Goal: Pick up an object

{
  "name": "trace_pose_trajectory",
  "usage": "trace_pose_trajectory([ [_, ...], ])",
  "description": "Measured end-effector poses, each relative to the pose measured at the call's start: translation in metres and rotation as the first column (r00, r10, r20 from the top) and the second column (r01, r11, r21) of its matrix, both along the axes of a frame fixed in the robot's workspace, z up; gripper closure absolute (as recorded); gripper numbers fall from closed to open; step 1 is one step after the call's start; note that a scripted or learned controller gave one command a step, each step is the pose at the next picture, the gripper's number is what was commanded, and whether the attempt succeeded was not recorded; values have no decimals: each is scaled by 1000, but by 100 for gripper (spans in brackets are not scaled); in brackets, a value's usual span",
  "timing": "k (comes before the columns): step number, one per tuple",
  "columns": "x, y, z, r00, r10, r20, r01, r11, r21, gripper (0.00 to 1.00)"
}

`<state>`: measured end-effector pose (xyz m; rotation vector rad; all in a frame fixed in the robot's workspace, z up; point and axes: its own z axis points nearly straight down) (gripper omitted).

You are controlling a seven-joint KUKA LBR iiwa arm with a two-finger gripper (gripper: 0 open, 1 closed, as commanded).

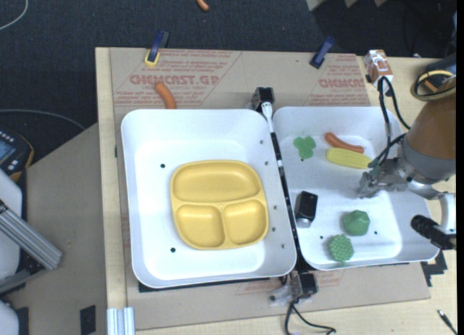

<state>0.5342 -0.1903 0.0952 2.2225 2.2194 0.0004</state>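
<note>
The end effector [368, 183] sits low in the right white bin [319, 246], near its right edge; whether it is open or closed cannot be told. Just beside it, toward the far edge, lies a yellow plastic corn cob [347, 157], touching a slim red-orange toy sausage [343, 141]. A yellow three-compartment tray [218, 204] rests in the left white bin [145, 152].

dark carpeted floor [87, 7] surrounds a pale wooden tabletop [217, 72]; an aluminium rail [29, 243] lies at the left edge.
</note>
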Motion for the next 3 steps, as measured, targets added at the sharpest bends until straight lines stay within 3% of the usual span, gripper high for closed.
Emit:
trace_pose_trajectory([
  [2, 1, 0, 124, 1000, 4, 8, -3, 1000, -3, 100],
  [3, 1, 0, 130, 1000, 2, 3, -2, 1000, -2, 100],
])
